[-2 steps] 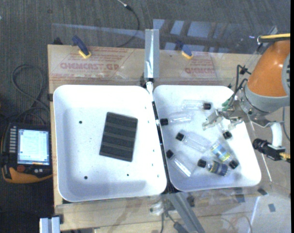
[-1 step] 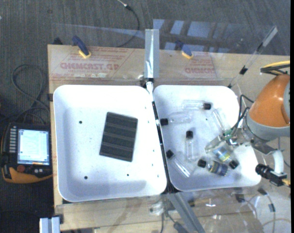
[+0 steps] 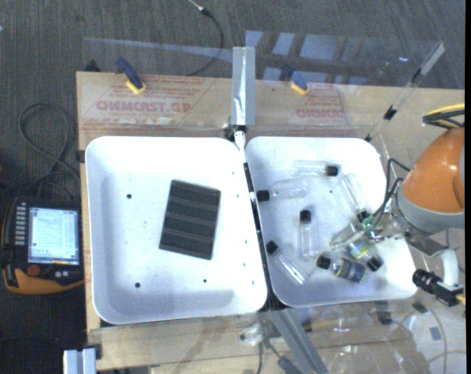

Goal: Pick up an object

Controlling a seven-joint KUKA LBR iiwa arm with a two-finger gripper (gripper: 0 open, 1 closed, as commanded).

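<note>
The right bin (image 3: 375, 156) holds several clear vials with black caps. One vial (image 3: 305, 231) lies near the middle, another (image 3: 313, 167) by the far wall, and a cluster (image 3: 346, 267) is heaped at the near right. A dark ribbed rectangular pad (image 3: 190, 218) lies flat in the left bin (image 3: 110, 178). The arm's orange band (image 3: 441, 174) and grey wrist come in over the right bin's right rim. My gripper (image 3: 367, 236) is low over the vial cluster, mixed in with the clear glass.
A handheld pendant with a lit screen (image 3: 52, 236) lies on the floor to the left of the bench. A metal post (image 3: 242, 88) stands behind the seam between the bins. Blue clamps (image 3: 130, 72) hold the back board.
</note>
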